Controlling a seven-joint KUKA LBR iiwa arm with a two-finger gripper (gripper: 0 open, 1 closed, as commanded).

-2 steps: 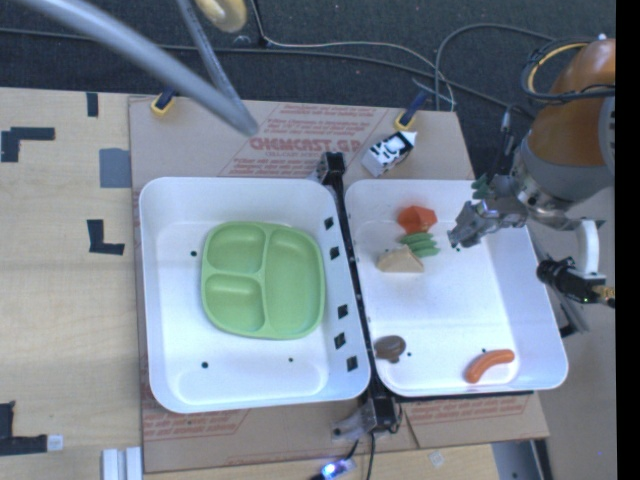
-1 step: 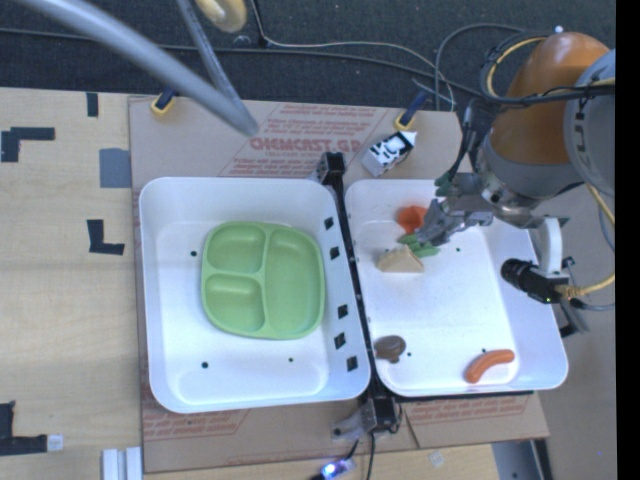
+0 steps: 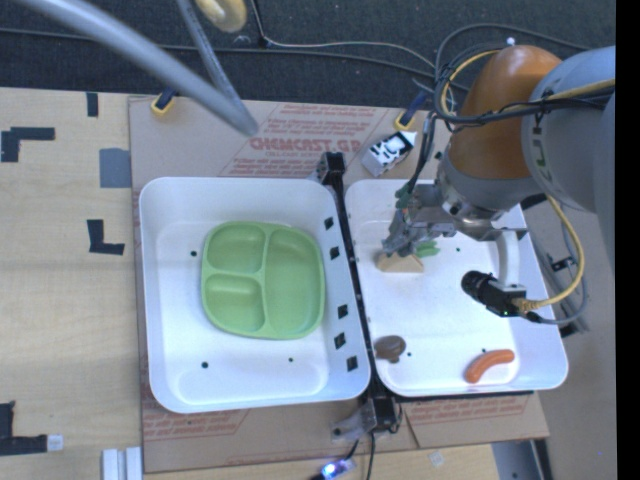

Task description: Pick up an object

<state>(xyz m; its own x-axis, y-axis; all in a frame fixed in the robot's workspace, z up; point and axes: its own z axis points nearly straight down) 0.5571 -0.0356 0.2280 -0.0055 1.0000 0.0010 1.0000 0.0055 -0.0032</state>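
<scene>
My gripper (image 3: 407,243) reaches down into the right bin (image 3: 440,368), near its back left part. Its fingers hang right over a small tan block with a green bit (image 3: 402,262), touching or nearly touching it. I cannot tell whether the block is between the fingers. A brown round object (image 3: 389,348) lies at the bin's front left. An orange sausage-shaped object (image 3: 488,365) lies at the front right.
The left bin (image 3: 170,368) holds a green divided plate (image 3: 264,278). A black divider with clips (image 3: 345,268) runs between the bins. A black sensor with cables (image 3: 492,293) sticks out of the arm over the right bin. A grey pole (image 3: 130,38) crosses the upper left.
</scene>
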